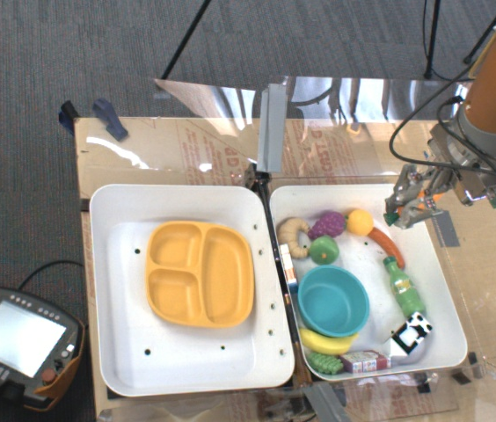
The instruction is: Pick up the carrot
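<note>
Above carrot [387,245], tool [409,207] empty.

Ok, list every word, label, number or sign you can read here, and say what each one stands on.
Red printing on the cardboard sheet under the bins: letters show, reversed and under glare, too blurred to read.
Small box at the right bin's front edge: red and white label, too small to read.
Black and white checkered tag: a pattern, no words.
Green bottle: no legible label.
Handheld screen at lower left: washed out, nothing readable.

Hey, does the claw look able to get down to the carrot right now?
Probably yes: the carrot lies uncovered by the right bin's far wall, with the claw just above; the green bottle sits close.
</note>
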{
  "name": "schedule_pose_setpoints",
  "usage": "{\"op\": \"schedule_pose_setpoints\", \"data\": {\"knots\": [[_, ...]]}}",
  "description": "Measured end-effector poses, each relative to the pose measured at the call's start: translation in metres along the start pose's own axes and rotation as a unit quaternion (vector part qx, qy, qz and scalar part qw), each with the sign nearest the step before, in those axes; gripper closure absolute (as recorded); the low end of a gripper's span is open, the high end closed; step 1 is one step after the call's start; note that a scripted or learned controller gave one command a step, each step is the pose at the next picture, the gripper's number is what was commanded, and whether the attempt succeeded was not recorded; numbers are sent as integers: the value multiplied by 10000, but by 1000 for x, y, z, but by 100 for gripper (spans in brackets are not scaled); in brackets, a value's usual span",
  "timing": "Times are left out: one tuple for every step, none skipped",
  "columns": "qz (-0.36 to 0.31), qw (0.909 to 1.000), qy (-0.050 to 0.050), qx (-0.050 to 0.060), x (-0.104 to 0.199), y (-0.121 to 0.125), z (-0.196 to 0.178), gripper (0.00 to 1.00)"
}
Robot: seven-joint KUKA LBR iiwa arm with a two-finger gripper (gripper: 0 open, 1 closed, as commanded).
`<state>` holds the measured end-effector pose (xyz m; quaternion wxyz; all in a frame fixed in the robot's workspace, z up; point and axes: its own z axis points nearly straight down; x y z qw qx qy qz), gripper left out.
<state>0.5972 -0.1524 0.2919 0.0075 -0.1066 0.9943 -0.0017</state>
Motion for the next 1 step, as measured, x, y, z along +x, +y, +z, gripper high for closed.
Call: {"op": "schedule_pose_setpoints", "data": {"knots": [[-1387, 9903, 35, -30, -1, -62, -46, 100]]}}
